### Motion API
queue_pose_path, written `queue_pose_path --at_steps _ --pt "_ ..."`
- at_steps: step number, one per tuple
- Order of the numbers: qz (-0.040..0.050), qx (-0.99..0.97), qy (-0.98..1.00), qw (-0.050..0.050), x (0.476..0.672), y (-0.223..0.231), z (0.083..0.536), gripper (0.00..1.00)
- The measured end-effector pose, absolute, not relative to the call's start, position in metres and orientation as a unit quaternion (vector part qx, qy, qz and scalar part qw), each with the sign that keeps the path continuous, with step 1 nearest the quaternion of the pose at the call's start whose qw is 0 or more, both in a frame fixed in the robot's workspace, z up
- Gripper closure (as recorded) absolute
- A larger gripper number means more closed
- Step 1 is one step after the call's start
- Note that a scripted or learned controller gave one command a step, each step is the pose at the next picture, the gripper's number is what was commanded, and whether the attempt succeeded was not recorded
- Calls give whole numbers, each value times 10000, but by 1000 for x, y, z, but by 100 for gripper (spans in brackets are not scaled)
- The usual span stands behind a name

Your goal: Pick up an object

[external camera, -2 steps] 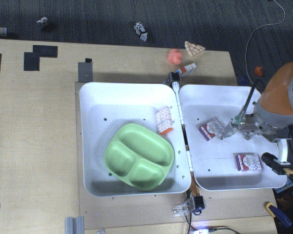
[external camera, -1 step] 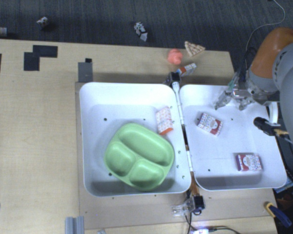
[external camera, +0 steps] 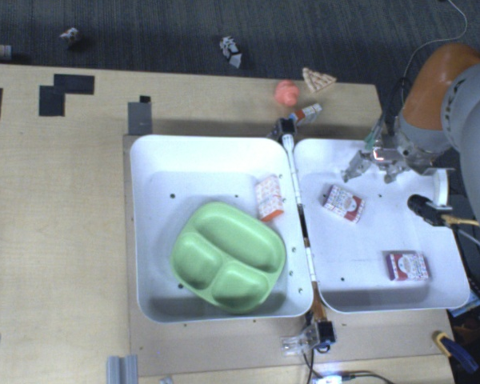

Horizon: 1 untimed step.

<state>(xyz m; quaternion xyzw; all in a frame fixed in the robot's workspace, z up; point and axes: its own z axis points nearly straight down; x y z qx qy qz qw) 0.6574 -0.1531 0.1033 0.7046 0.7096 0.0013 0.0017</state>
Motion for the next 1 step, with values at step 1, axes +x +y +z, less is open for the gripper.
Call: queue_pose_path --at_steps 1 --pt "18 7062 7080 20 596 -121 86 0"
